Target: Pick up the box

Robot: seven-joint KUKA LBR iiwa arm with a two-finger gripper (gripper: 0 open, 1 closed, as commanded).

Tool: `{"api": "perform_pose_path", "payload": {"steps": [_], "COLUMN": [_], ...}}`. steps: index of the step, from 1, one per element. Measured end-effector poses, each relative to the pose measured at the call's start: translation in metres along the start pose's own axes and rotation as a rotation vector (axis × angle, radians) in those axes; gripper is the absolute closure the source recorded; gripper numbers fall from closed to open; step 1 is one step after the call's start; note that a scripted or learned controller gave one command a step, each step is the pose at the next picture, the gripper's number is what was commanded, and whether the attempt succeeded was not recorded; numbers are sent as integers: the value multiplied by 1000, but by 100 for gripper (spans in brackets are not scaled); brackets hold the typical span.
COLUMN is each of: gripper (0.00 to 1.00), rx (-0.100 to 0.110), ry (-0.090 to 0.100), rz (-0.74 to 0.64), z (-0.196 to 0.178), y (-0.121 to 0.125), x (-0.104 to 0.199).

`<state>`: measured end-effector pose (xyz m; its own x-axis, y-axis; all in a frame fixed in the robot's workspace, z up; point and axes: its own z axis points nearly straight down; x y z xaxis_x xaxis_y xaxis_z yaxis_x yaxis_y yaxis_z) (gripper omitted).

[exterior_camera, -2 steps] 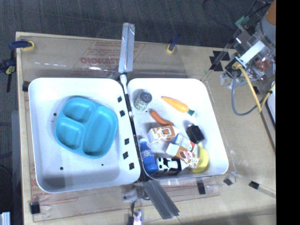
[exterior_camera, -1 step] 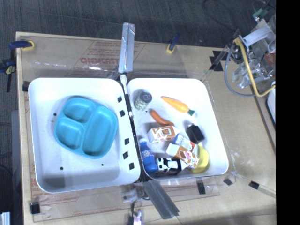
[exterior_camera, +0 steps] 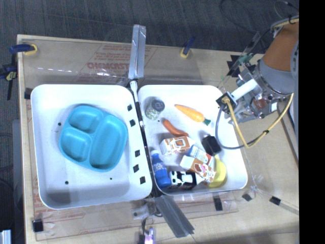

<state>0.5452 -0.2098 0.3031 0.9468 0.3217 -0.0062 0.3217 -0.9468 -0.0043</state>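
**Box among the clutter in the right bin, arm off the bin's right edge**

Left bin [exterior_camera: 45, 182]: holds a blue divided tray [exterior_camera: 94, 137], three compartments, lying near the bin's centre, slightly toward the left wall. Dark clips run along the shared wall between the two bins.

Right bin [exterior_camera: 193, 93], from its left wall across:
- A small jar with grey lid [exterior_camera: 154, 107], near the far left corner.
- A blue bottle [exterior_camera: 160, 170] lying along the left wall, toward the near edge.
- A black-and-white cow-patterned item [exterior_camera: 183, 179] at the near edge, touching the bottle's end.
- An orange-red carrot-like piece [exterior_camera: 174, 128], centre-left.
- Box [exterior_camera: 175, 145]: white and orange carton, mid-bin, just below that piece, tilted. A second carton [exterior_camera: 199, 165] with similar print lies just to its right and nearer the near edge, the two touching.
- An orange carrot [exterior_camera: 190, 113], toward the far edge, centre.
- A small black block [exterior_camera: 211, 145], right of the cartons.
- A banana [exterior_camera: 219, 173] in the near right corner, against the second carton.

Gripper [exterior_camera: 227, 100]: beyond the bin's right edge, at about the height of the far right corner, above the rim, apart from the box. A yellow cable [exterior_camera: 254, 139] loops below the wrist. Jaw spacing cannot be told from this angle.
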Motion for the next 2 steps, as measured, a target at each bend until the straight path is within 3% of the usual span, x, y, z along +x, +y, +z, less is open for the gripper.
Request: {"api": "perform_pose_path", "payload": {"steps": [1, 2], "gripper": [100, 100], "rx": [-3, -1], "ry": [4, 2], "rz": [-227, 118], "z": [-70, -40], "y": [-26, 7], "x": [-3, 24]}}
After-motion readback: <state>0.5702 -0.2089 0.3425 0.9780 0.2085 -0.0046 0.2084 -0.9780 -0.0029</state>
